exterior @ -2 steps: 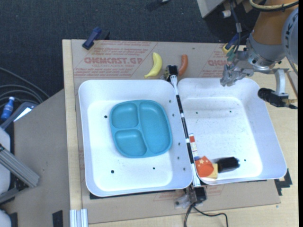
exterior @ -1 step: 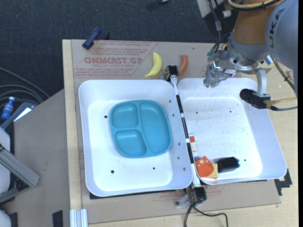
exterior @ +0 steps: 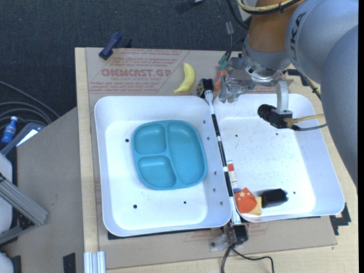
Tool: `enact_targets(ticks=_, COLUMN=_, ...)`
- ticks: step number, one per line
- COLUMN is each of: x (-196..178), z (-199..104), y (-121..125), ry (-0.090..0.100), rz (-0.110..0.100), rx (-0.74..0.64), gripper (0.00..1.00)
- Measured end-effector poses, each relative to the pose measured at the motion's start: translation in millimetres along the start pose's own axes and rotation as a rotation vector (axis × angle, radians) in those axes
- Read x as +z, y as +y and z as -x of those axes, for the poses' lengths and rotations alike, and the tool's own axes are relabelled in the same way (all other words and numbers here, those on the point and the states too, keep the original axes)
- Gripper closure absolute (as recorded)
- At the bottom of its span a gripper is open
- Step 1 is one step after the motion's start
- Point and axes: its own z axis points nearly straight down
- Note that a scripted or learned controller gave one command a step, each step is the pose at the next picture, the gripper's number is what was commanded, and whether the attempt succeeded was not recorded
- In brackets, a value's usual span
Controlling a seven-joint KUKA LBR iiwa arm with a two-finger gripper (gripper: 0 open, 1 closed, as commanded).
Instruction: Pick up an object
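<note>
A blue divided plate [exterior: 169, 153] lies flat in the left bin [exterior: 114, 209]. In the right bin [exterior: 307, 169], at its front left corner, a red and orange object [exterior: 245, 201] rests against a small black object [exterior: 273, 197]. A yellow banana [exterior: 185, 78] lies on the brown board behind the left bin. My gripper [exterior: 226, 89] hangs under the orange wrist band over the back left corner of the right bin, near the divider between the bins. It is far from the objects at the front, and I see nothing in it.
A black attachment [exterior: 274, 115] sticks out from the wrist over the back of the right bin. A blue clip [exterior: 110, 45] lies at the board's far left corner. Cables run along the divider [exterior: 219, 147] and behind the bench.
</note>
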Motion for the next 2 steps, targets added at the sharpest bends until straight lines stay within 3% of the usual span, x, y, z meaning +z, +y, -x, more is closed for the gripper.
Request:
enact_targets(ticks=1, x=-10.4, z=-0.4, y=0.6, ry=0.000, rz=0.002, rx=0.000, gripper=1.00)
enact_targets(ticks=2, x=-45.2, z=-28.6, y=4.4, ry=0.000, rz=0.001, rx=-0.001, gripper=1.00)
